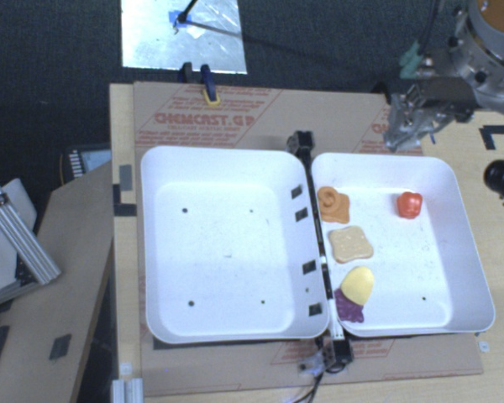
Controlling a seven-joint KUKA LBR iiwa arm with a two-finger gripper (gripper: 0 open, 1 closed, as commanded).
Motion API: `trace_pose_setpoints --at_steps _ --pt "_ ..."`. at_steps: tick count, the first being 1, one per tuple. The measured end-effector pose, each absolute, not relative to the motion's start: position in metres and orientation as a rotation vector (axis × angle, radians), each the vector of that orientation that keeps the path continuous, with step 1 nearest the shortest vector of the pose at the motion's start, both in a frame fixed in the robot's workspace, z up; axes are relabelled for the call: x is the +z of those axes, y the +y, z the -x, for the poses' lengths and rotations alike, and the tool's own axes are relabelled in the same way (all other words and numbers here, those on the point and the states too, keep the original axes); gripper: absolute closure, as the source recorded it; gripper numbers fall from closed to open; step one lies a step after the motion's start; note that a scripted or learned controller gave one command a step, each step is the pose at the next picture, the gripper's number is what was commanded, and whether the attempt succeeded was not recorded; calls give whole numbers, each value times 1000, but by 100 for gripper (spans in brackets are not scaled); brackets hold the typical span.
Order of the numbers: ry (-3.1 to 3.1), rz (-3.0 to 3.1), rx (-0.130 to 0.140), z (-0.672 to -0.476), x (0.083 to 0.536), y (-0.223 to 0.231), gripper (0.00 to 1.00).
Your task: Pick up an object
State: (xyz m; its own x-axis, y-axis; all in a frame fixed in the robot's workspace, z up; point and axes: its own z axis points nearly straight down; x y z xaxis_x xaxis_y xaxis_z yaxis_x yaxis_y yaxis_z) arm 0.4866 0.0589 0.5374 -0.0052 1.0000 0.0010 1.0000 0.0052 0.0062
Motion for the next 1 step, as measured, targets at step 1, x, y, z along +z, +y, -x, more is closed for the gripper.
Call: trace_pose_setpoints --at_steps 1 --pt "2239 -2207 1 -486 497 182 100"
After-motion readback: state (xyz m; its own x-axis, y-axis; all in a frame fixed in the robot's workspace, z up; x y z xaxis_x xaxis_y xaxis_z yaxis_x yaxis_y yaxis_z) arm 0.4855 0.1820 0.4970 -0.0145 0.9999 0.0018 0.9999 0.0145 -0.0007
